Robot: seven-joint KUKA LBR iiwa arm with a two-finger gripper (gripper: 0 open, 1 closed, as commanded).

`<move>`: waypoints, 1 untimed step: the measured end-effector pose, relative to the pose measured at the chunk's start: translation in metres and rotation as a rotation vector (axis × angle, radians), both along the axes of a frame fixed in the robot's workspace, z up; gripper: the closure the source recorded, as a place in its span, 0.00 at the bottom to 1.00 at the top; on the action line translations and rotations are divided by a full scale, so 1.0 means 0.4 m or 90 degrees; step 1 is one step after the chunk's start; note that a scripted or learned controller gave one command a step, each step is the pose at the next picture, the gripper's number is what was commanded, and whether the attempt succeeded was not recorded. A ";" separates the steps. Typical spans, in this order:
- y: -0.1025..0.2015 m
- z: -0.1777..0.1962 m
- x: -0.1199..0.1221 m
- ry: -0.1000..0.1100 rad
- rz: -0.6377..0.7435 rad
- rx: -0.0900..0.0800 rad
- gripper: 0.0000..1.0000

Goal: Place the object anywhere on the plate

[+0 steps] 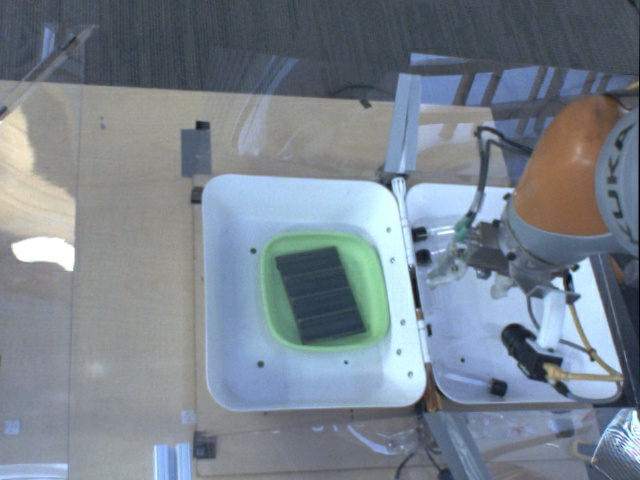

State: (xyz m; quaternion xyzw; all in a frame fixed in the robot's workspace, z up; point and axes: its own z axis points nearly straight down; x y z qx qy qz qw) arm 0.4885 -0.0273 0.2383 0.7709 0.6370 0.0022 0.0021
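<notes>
Over the right bin (470, 353), the pincer (462, 255) hangs beneath the orange-banded wrist; whether it is spread or pressed together cannot be told. Across the divider, well apart toward the view's left, the dark ribbed block (320, 295) lies flat on the green plate (273, 313) inside the left bin (230, 268). Its long axis slants from near-right to far-left. By that, the placing looks done.

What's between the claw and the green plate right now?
Camera view: the two bins' meeting rims and small black studs beside them; the dark block lies on the plate.
</notes>
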 end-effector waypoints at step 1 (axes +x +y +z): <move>0.059 0.018 0.002 -0.001 -0.020 0.000 0.00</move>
